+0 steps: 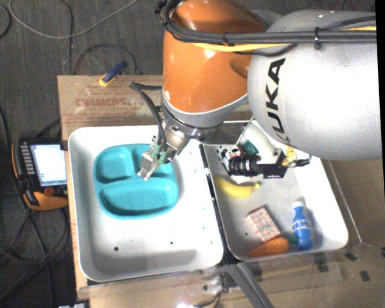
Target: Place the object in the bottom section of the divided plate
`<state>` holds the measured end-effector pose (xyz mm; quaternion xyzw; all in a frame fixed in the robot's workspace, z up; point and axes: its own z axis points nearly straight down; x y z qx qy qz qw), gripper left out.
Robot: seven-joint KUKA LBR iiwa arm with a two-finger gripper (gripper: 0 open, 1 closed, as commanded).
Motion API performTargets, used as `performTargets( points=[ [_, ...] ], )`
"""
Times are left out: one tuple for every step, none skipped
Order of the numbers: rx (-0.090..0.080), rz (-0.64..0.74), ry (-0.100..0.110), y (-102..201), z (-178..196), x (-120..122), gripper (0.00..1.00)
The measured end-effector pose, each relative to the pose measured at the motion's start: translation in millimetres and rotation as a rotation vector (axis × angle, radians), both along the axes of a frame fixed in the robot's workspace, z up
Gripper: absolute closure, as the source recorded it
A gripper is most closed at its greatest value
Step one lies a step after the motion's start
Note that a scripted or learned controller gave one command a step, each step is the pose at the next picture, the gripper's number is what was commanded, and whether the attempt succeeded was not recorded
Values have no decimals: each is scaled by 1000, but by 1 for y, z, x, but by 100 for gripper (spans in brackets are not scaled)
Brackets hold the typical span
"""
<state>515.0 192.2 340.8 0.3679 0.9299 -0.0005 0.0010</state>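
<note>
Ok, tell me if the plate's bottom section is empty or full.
Empty: the divided plate's bottom section shows only bare teal; the gripper is near its upper edge.

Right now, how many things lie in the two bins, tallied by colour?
Teal: 1, divided plate
Yellow: 1, banana
Blue: 1, bottle
Orange: 1, carrot
Pink and white: 1, small box
Total: 5

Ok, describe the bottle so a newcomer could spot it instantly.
Find the right-hand white bin, then its near right corner. The bottle sits there beside an orange carrot-like thing and a small pinkish box. It is the only blue thing there.
</note>
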Motion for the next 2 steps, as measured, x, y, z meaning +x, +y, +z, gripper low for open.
performTargets(
  points=[
    [-2,-356,0,32,14,66,100],
    [-1,-72,1,-24,35,-29,100]
  ],
)
